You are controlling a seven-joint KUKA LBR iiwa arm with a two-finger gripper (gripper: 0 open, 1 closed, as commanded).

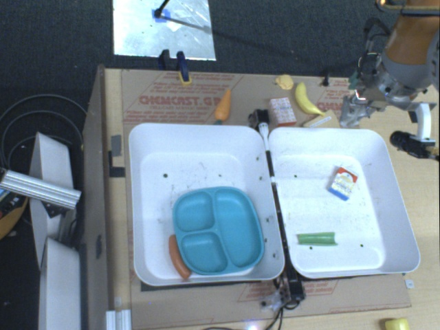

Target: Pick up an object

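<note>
Gripper (pixel 352 113) sits at the top right, above the bench just past the far rim of the right bin (pixel 395 205), hanging off the grey wrist with the orange band. Finger state can't be read from this angle; nothing visible between the fingers, so it looks to be carrying nothing. Candidate objects in the right bin: a small carton (pixel 342 183) in red, white and blue toward the far right, and a green stick (pixel 316 238) near the front edge. The carton is the nearer of the two, lying toward the camera and slightly left of the gripper, well apart from it. It sits tilted, long axis running diagonally from upper right to lower left. The green stick lies farther on, long axis roughly left-right, parallel to the bin's front wall. The left bin (pixel 148 205) holds a blue divided plate (pixel 218 229) with an orange sausage-like piece (pixel 179 256) just beside its front-left edge; all of that is much farther from the arm. Judgement: shortest path is down and toward the camera to the carton, fingers closing across its short side.
</note>
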